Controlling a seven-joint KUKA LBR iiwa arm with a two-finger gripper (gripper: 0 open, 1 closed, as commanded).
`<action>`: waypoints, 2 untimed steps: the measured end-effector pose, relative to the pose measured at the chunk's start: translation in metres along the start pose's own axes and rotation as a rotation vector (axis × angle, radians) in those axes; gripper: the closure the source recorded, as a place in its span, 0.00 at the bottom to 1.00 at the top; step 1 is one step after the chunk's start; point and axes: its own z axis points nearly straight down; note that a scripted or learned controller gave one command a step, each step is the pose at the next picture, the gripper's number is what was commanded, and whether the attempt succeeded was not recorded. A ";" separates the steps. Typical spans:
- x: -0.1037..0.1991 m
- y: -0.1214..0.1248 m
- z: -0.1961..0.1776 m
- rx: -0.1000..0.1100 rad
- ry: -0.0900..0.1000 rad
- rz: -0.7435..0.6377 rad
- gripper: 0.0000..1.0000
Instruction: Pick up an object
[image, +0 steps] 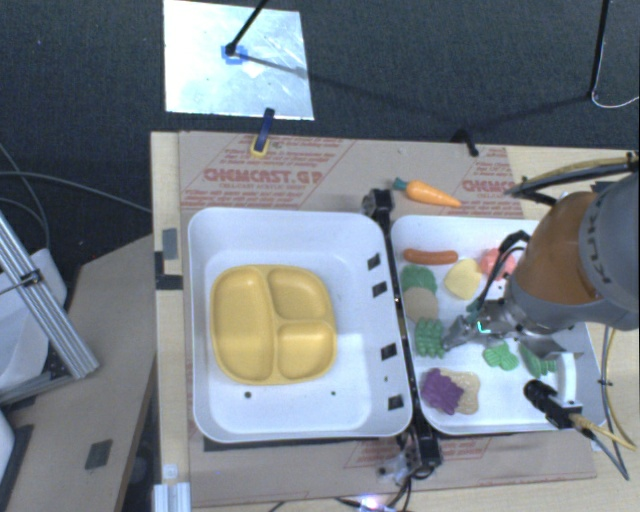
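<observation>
The arm is reaching in from three o'clock over the right bin (600, 360), and the gripper (462, 333) is hanging low near the bin's middle, with its tips just beside the green broccoli-like piece (429, 336). Whether the jaws are apart or together I cannot tell, since the wrist is covering them from this angle, and nothing is showing as held.

The likely targets are all crowding one bin. A sausage (430, 256) is lying at twelve o'clock, a pale yellow lump (462, 279) just beside it toward one o'clock, a tan round piece (419, 303) at ten o'clock, and a purple grape cluster (442, 390) on a tan slice (466, 390) at six o'clock. A second green piece (500, 355) is sitting at the gripper's four o'clock.

The main risk, as I judge it, is crowding: the tips are sitting between two green pieces, so a close could be pinching an edge and squirting the toy sideways, or shoving a neighbour instead of gripping. These moulded shapes look smooth and rounded, so an off-centre pinch is likely slipping free during the lift. Coming down too far could be jamming the tips on the bin floor.

The carrot (427, 193) is resting outside, at twelve o'clock of the bin, and the yellow tray (272, 324) is occupying the left bin (220, 240)
</observation>
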 end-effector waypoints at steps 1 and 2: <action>-0.015 0.069 -0.024 -0.010 -0.003 -0.004 0.00; -0.077 0.088 0.000 -0.003 -0.004 0.004 0.00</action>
